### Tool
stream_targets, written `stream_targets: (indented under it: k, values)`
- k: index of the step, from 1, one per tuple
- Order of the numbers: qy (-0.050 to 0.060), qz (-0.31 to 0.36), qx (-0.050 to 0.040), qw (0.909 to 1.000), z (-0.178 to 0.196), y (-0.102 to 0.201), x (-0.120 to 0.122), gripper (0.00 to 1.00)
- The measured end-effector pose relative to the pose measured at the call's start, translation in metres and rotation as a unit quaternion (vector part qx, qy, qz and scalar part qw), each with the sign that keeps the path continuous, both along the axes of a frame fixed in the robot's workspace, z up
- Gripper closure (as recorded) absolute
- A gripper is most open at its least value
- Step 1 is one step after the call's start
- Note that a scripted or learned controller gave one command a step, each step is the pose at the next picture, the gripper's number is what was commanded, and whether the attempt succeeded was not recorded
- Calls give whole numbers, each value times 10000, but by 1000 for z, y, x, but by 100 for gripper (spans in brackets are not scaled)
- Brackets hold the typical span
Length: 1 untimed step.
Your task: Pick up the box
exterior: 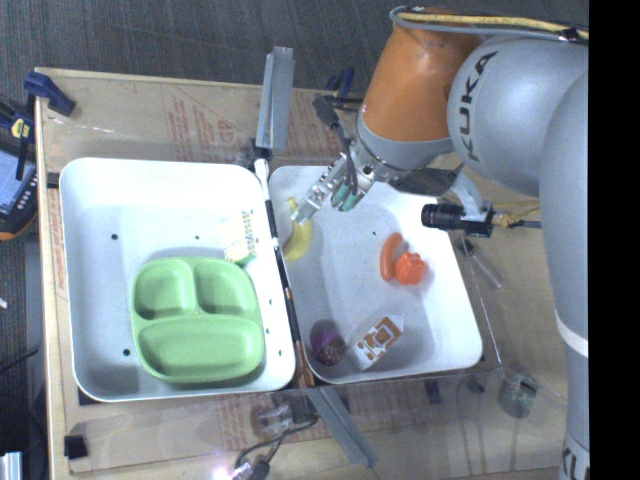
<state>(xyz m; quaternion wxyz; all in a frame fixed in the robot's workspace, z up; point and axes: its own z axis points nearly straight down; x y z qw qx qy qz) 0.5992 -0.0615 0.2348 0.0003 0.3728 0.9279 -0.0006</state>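
Observation:
A small brown and white box (378,338) lies flat near the front of the right bin (440,313), beside a purple fruit (327,343). My gripper (332,196) hangs over the back left corner of that bin, well behind the box and apart from it. It is open, with nothing between its fingers. A yellow banana-like piece (297,234) lies just below the gripper, against the bin's left wall.
An orange and red toy (402,263) lies mid-right in the right bin. In the left bin (100,208) a green divided plate (197,320) sits at the front, and a small pale yellow packet (238,236) rests near the right wall. The arm's orange band (415,78) looms over the back.

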Motion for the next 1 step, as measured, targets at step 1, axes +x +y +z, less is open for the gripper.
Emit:
stream_targets:
  k: [1]
  values:
    - [12,1354,7,9908,-31,4,-36,100]
